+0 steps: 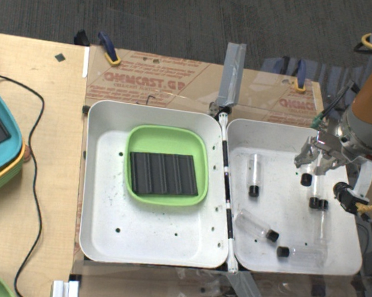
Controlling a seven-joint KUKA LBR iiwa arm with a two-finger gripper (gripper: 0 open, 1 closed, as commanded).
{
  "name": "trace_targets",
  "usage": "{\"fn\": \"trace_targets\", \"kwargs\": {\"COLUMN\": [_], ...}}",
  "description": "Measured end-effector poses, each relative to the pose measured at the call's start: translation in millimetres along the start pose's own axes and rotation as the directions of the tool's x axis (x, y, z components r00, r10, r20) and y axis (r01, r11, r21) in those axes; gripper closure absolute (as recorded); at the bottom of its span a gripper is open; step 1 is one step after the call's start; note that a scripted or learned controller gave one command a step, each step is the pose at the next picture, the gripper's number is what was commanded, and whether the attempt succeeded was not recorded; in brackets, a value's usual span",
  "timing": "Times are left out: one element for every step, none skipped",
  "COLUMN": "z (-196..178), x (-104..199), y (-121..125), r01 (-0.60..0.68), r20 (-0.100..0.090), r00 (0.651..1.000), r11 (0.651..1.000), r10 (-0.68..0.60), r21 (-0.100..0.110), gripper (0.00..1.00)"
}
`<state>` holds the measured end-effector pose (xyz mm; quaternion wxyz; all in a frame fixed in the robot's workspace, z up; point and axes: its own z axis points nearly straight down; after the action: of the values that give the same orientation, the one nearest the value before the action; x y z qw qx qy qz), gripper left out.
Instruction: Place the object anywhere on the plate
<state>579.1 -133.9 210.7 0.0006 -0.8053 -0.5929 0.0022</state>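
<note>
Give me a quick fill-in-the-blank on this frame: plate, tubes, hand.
1. The green plate sits in the ____ bin.
2. A ____ ridged insert lies on the plate.
3. The clear tubes with black caps lie in the ____ bin.
4. The hand is over the ____ bin.

Missing words: left, black, right, right

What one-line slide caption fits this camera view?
Gripper hovers over the right bin of clear black-capped tubes; green plate waits in the left bin.
</note>
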Motion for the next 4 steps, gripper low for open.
{"fn": "trace_targets", "kwargs": {"z": [-0.1, -63.7, -74.0, -122.2], "x": [0.0, -40.6, -34.6, -64.4], "y": [0.1, -23.4, -52.5, -71.5], "r01": [0.0, -0.294, -0.435, -0.669], "r20": [0.0, 0.0, 0.0, 0.0], "r00": [1.0, 0.956, 0.9, 0.743], "r11": [1.0, 0.956, 0.9, 0.743], "r10": [0.0, 0.294, 0.435, 0.669], "r21": [0.0, -0.001, 0.002, 0.0], "gripper": [0.0, 0.0, 0.0, 0.0]}}
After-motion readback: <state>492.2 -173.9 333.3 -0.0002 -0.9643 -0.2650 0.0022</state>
